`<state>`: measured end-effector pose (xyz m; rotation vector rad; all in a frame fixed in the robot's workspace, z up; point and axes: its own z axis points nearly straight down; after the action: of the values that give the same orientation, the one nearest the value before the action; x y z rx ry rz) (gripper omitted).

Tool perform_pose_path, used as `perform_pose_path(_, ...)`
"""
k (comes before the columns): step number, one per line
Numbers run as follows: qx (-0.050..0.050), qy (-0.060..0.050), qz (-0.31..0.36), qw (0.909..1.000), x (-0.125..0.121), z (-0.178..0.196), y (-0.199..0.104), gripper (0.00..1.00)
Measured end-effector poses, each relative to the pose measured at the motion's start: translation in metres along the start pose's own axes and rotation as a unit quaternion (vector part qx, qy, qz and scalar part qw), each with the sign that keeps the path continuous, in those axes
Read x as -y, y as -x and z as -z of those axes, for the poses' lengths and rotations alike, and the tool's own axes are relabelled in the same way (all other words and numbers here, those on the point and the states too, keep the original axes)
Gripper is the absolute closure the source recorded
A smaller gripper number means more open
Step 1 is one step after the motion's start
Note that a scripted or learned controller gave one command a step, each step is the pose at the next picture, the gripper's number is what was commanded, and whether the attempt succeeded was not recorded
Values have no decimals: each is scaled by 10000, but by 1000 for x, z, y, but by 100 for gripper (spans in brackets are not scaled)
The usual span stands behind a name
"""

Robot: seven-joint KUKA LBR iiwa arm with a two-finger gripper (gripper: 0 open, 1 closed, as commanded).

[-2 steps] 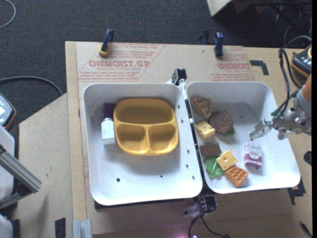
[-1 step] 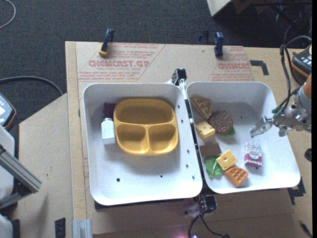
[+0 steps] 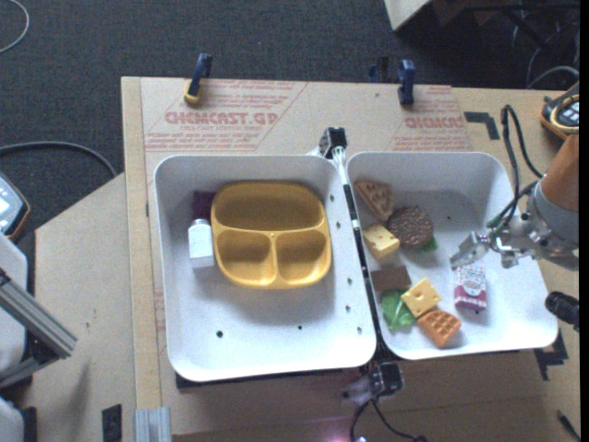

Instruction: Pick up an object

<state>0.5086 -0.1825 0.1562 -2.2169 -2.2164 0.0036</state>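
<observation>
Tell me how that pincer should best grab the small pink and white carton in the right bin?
Probably from straight above, closing across the narrow sides of the small pink and white carton. It lies flat on the right white bin floor with its long axis running roughly away from the camera, and bare floor shows on both long sides. The pincer hovers just beyond its far end.

1. Two bins sit side by side on the bench (image 3: 138, 247): the left bin (image 3: 175, 339) and the right bin (image 3: 497, 339), their inner walls touching.
2. In the left bin, a divided tray (image 3: 271, 233) lies centrally, with a small bottle (image 3: 201, 243) just beside its left edge.
3. In the right bin, a toast slice (image 3: 374, 197) lies far left; a patty (image 3: 409, 226) sits to its right, and a cheese block (image 3: 381, 241) lies nearer.
4. A cheese slice (image 3: 421, 296), waffle (image 3: 439, 327) and carton (image 3: 470, 289) lie near, the carton rightmost.
</observation>
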Motion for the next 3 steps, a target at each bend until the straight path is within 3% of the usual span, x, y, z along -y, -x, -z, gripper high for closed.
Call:
perform_pose_path(1,-2,-4,-2,10000,11,-55,-2,0)
perform_pose_path(2,34,49,-9,10000,10,-69,0,0)
perform_pose_path(3,72,108,-20,9999,7,-55,2,100)
